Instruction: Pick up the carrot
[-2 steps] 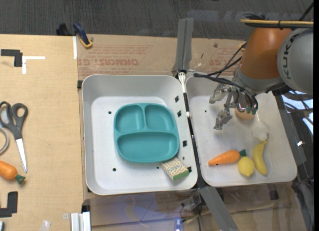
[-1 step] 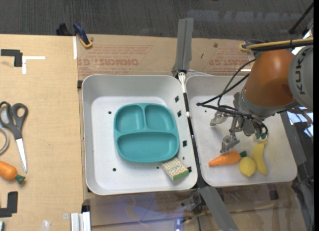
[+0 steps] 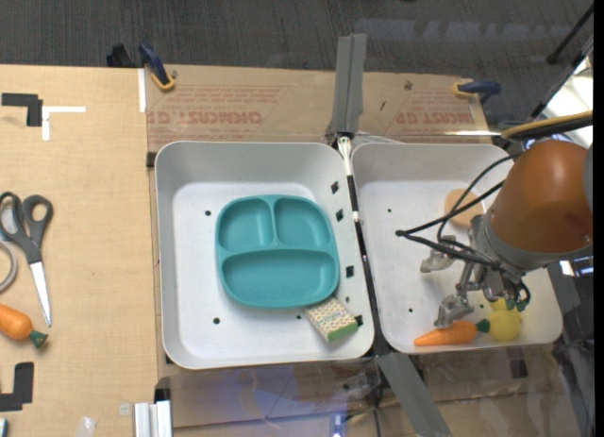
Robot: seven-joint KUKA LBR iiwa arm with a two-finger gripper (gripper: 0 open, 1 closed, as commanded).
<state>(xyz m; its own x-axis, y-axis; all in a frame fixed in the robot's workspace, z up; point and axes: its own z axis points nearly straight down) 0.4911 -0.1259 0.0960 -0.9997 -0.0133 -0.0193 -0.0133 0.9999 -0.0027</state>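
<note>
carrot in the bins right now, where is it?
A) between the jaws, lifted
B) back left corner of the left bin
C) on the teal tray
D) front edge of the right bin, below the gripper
D: the carrot lies on the floor of the right bin at its front wall, just under the gripper, beside a yellow item.

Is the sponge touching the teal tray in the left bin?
Touching. The camera view shows the sponge lying against the tray's lower right corner, its top edge overlapping the rim with no white bin floor between them.

right bin (image 3: 396, 237) left half free | carrot (image 3: 446, 335) hemmed: front wall, yellow toy (image 3: 505, 325) (touching)
</note>
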